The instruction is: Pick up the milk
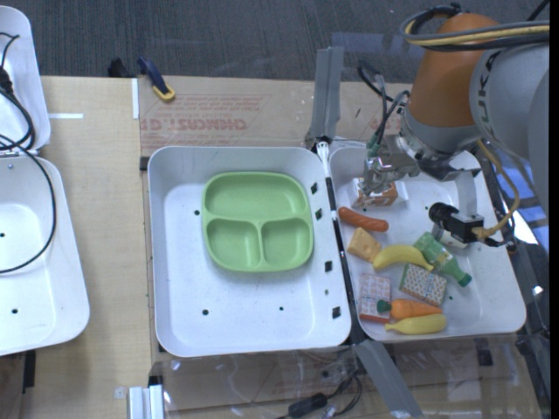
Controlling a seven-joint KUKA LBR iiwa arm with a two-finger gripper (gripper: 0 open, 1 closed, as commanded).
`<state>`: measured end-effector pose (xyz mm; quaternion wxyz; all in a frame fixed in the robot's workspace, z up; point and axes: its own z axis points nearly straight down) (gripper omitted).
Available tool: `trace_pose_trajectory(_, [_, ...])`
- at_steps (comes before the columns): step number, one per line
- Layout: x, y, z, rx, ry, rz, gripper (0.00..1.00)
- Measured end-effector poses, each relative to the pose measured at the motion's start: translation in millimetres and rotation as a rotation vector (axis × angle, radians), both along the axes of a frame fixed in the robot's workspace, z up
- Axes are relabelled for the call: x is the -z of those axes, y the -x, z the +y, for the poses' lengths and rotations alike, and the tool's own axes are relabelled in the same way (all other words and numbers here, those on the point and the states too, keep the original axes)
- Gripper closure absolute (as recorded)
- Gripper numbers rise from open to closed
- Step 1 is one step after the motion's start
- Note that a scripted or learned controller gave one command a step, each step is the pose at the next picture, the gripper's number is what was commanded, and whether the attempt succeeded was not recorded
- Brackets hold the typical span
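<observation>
Milk carton (376, 295), pink-and-white, flat in the right bin (498, 308) beside the carrot (412, 308), long axis front-to-back: you find it well frontward of your pincer (377, 184), state untellable.

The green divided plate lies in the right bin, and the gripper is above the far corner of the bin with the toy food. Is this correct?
Not quite. The camera view shows the green divided plate in the left bin, alone. The rest holds: the gripper is above the far corner of the right bin, which holds the toy food.
</observation>
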<state>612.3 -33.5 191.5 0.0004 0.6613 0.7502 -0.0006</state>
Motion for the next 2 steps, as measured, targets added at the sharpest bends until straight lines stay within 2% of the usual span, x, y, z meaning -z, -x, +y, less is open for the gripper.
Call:
trace_pose_trajectory(1, [-11,70,34,0.086,-0.001,0.003,1.00])
trace_pose_trajectory(2, [-16,93,83,0.164,0.000,0.004,1.00])
